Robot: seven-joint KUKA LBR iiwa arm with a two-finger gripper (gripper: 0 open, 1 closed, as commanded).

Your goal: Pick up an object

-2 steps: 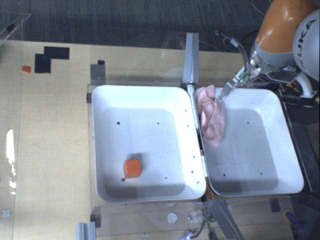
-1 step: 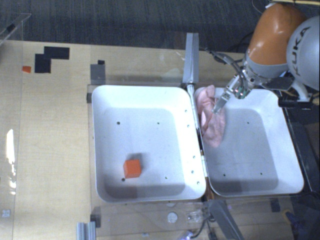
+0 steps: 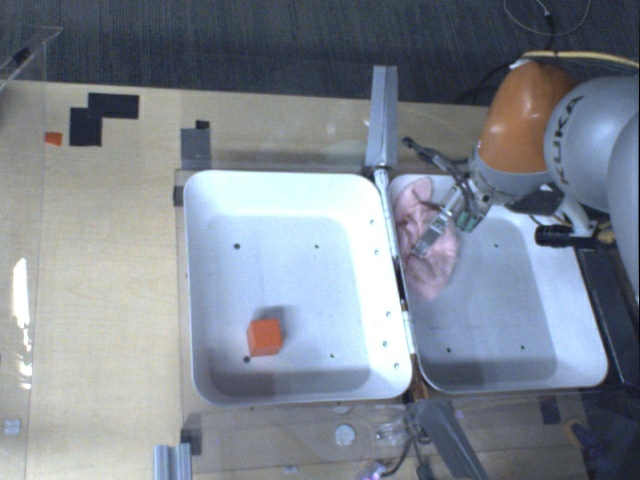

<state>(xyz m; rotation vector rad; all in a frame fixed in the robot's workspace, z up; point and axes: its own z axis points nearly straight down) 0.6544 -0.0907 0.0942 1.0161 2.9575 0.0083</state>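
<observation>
A crumpled pink cloth [image 3: 428,256] lies against the left wall of the right bin [image 3: 530,338], in its far half. My gripper [image 3: 436,232] reaches in from the right and hangs low over the cloth's upper middle, overlapping it in the view. Whether it touches the cloth is unclear. A small orange cube [image 3: 265,337] sits alone in the near left part of the left bin [image 3: 300,208].
A grey metal post [image 3: 381,118] stands at the far end of the divide between the bins. The arm's orange band [image 3: 522,118] and grey body hang over the right bin's far right corner. Black markers [image 3: 98,116] lie on the bench at far left.
</observation>
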